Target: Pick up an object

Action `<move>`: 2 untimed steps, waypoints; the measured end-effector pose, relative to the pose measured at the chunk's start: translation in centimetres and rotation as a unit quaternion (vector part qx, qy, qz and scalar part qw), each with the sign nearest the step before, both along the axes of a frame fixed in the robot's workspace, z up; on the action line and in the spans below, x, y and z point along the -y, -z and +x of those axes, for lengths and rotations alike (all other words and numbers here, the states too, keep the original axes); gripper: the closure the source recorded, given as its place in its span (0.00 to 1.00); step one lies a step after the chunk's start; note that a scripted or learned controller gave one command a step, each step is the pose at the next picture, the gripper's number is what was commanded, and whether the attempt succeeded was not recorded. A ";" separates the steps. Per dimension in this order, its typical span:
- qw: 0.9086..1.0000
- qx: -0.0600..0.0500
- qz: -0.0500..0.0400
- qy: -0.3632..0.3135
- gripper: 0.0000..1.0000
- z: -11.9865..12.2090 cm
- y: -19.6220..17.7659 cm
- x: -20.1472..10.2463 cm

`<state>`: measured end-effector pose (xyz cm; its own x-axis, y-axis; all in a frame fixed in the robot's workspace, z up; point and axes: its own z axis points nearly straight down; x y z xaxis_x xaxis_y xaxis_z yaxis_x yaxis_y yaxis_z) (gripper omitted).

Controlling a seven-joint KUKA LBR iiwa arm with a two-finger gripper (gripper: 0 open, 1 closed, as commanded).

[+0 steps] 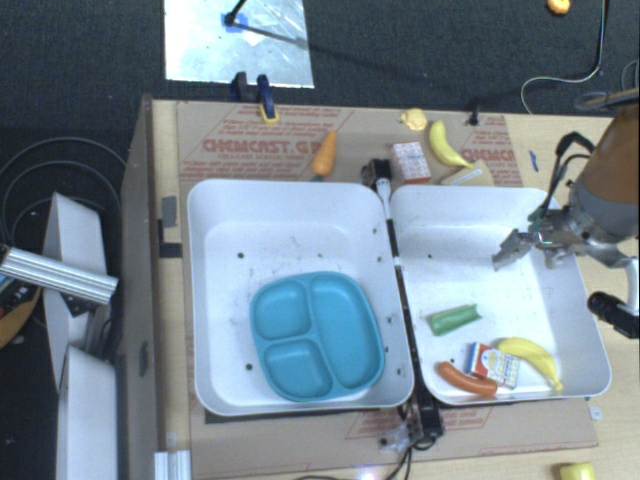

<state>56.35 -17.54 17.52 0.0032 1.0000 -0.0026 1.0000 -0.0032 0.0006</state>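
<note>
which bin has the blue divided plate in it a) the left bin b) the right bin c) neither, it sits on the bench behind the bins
a: the blue divided plate lies flat in the left bin, while the right bin holds the green pepper, a hot dog, a small carton and a banana.

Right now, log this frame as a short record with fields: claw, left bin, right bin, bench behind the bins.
claw: over right bin's upper area, nothing seen between its fingers
left bin: blue divided plate
right bin: green pepper, hot dog, small carton, banana
behind bins: carrot, second banana
</note>
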 end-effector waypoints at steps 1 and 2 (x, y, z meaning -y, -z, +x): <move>1.000 0.003 0.000 0.000 0.00 -5.0 -6.4 2.4; 1.000 -0.004 0.004 -0.006 0.00 -3.4 3.1 -4.2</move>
